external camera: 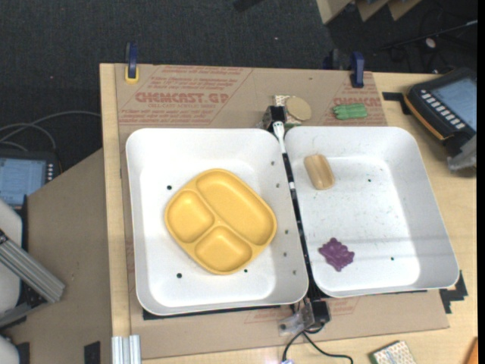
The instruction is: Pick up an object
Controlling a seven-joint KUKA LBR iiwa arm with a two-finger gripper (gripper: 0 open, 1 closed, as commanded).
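Dark carpet behind, pale bench in front; a brown board (189,89) printed in red lies on the bench under both bins. Blue clamps pin its far edge, one at the left (132,63), one toward the right (357,70).

Left bin (151,165): you have one yellow divided plate (220,220) near its middle, three compartments, lying flat and turned at an angle to the bin walls. Small dark dots mark the bin floor around it.

Right bin (394,196): two loose things, well apart.
- tan roll-shaped piece (319,171), far left part of the bin, close to the wall shared with the left bin.
- purple lumpy cluster (336,254), nearer you, also left of the bin's middle.
Fine dark specks are scattered over this bin's floor.

Outside the bins, on the board just beyond the right bin's far rim: a small green piece (350,112), and to its left a round tan disc (298,110) beside a small black-and-white fitting where the bins meet.

Far right, a dark tablet-like device (447,105) sits off the board.

Gripper: you cannot tell from this view how wide it stands or whether it has hold of anything. Every listed item rests on a surface.
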